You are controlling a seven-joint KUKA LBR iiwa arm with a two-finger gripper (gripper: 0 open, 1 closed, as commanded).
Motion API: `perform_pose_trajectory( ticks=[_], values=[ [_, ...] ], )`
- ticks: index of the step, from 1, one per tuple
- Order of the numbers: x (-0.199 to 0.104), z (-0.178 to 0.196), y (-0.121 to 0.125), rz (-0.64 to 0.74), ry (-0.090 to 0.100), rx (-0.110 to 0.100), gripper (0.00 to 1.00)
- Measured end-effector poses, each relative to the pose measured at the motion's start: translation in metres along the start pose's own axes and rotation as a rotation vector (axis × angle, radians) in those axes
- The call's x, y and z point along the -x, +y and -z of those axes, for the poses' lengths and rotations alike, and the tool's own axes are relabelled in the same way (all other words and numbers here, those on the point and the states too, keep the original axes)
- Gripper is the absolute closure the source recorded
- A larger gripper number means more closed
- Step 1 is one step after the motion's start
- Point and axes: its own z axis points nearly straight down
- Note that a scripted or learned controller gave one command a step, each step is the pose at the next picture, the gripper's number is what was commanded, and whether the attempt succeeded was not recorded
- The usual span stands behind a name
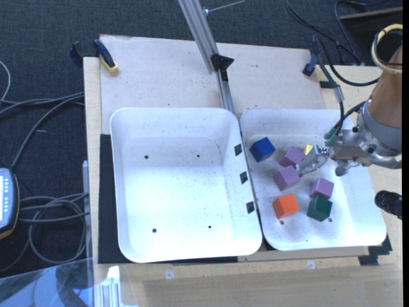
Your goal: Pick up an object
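Purple block (287, 177) sits at seven o'clock from the pincer (309, 163), likely light and rigid. Take it by opposite flat faces; whether the pincer is spread, I cannot tell

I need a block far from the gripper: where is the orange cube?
The orange cube lies in the right bin, toward its near left part, left of the dark green cube and below a purple cube.

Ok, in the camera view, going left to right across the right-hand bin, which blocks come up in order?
Blue block → orange block → dark green block. The three purple blocks and the small yellow piece overlap these in left-right position, so I leave them out. The end effector sits over the bin's middle.
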Motion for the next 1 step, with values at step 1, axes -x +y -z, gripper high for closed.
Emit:
perform_pose_trajectory(
  ticks=[1],
  values=[
    [0.0001, -0.0001, 0.0001, 0.000, 0.000, 0.001, 0.00]
  ],
)
